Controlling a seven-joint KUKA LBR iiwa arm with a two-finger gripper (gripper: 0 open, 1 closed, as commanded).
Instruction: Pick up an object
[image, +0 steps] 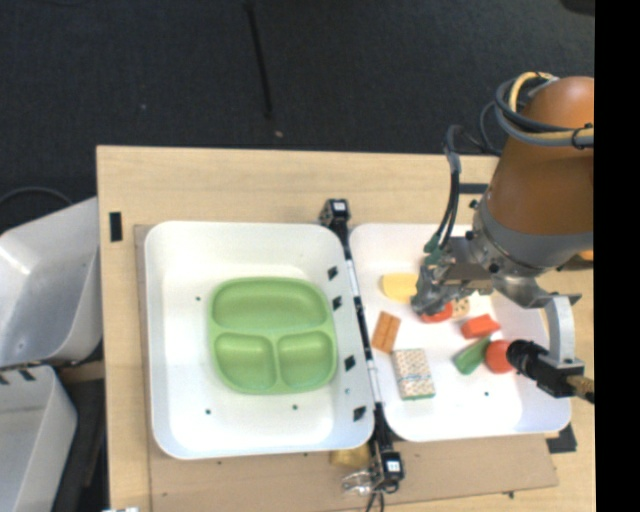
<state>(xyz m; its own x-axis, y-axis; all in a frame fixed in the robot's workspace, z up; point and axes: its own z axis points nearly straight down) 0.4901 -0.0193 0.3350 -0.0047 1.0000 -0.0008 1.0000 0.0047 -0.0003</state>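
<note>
— Starting nearest, what lay in the right bin (450, 425)?

— A patterned block (413, 373) sat near its left side, with an orange block (385, 331) just beyond it. To the right were a green piece (469, 356) and a red piece (497, 356) touching it, then a small red-orange piece (479, 325) farther back.

— And the gripper (437, 297)?

— It was low over a red object (436, 313), beside a yellow piece (400, 287). Whether it was clenched or released, I couldn't tell.

— The left bin (180, 420)?

— It held a green divided tray (272, 334), three compartments, lying flat in the middle.
</note>
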